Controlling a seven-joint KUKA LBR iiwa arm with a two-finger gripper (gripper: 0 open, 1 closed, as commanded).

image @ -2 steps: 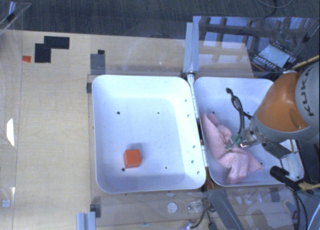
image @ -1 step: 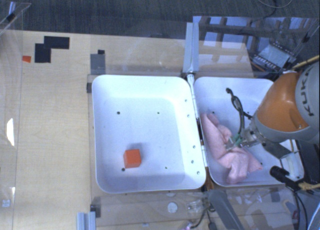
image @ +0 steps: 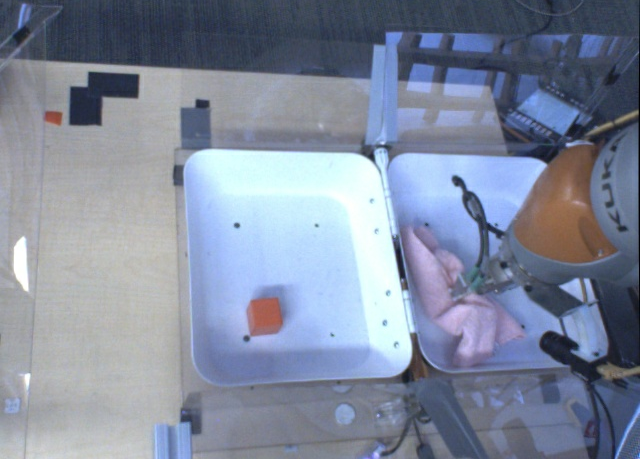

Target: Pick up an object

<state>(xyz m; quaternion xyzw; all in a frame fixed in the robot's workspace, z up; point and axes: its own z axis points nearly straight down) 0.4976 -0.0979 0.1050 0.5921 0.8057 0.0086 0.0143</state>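
Camera view looks down on two shallow white bins side by side on a pale wooden bench. The left bin [image: 285, 197] holds a small orange block [image: 265, 316] lying near its front left part, well apart from the arm. The right bin [image: 440, 182] holds a crumpled pink cloth [image: 452, 299], stretched along the bin's left side towards its front wall. The grey arm with its orange band [image: 565, 212] reaches in from the right, and the gripper [image: 472, 285] sits low over the cloth, its tip touching or just above the folds. Whether the fingers are open or closed on the cloth I cannot tell, since the wrist hides them
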